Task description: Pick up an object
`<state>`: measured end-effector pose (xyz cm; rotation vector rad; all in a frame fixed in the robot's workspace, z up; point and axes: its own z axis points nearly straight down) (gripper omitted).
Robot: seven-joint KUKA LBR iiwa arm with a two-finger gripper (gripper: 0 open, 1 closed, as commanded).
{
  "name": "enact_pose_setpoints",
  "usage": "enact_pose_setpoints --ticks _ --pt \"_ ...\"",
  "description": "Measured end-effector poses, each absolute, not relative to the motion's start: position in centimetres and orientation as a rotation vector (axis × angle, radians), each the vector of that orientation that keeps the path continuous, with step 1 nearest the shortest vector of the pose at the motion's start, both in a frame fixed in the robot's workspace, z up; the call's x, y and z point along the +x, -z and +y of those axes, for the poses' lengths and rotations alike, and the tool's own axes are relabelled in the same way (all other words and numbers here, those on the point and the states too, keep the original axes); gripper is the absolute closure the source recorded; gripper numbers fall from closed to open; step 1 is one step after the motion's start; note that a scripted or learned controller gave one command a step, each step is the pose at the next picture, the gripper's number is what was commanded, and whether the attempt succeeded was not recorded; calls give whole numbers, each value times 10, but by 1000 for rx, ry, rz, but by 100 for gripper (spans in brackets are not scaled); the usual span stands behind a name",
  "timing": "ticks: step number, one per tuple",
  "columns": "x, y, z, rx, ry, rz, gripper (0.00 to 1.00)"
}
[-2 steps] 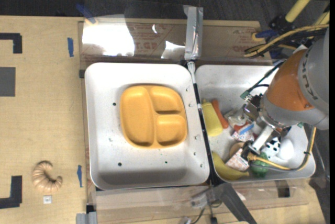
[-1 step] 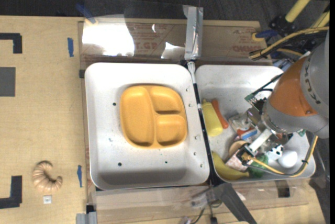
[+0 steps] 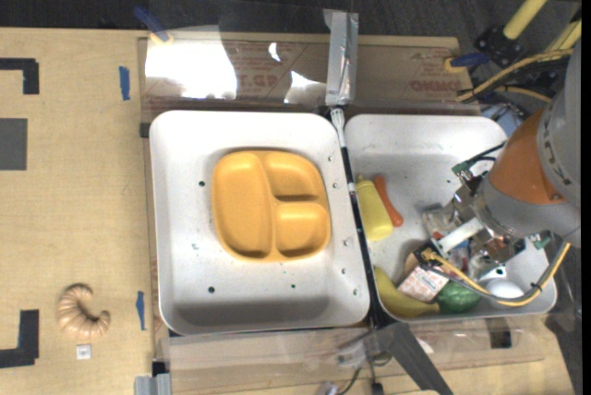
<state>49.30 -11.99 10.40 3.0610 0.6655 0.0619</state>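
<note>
Robot arm [image 3: 540, 172] reaching into the right of two white bins on a tabletop [image 3: 65, 199].
Left bin [image 3: 185, 273] holds a yellow divided tray [image 3: 271, 204]. Right bin [image 3: 406, 144] holds a yellow block [image 3: 374, 210], banana [image 3: 399, 299] and green object [image 3: 459, 297]; the end effector [image 3: 452, 241] sits low among this clutter, its state impossible to tell.

Two white bins [image 3: 175, 153] on a light brown bench [image 3: 65, 181]. Orange-yellow divided plate [image 3: 271, 204] in the left bin. In the right bin, at 9 o'clock, a yellow block [image 3: 374, 213] touching an orange carrot [image 3: 389, 203]. At 6 o'clock, a yellow banana [image 3: 397, 299] and something green [image 3: 457, 297]. Tan croissant [image 3: 81, 310] on the bench. Grey arm [image 3: 559, 144] with orange band [image 3: 524, 167].
</note>
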Motion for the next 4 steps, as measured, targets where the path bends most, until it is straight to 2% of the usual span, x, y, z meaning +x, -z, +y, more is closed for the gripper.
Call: enact_pose_setpoints --ticks 1,2,3,4 --pt "550 -150 -93 3106 -2 488 0" --pt "618 -186 -74 3120 0 383 0" --pt "582 -111 -112 3120 -32 322 0" --pt "583 -124 -106 3127 -1 319 0"
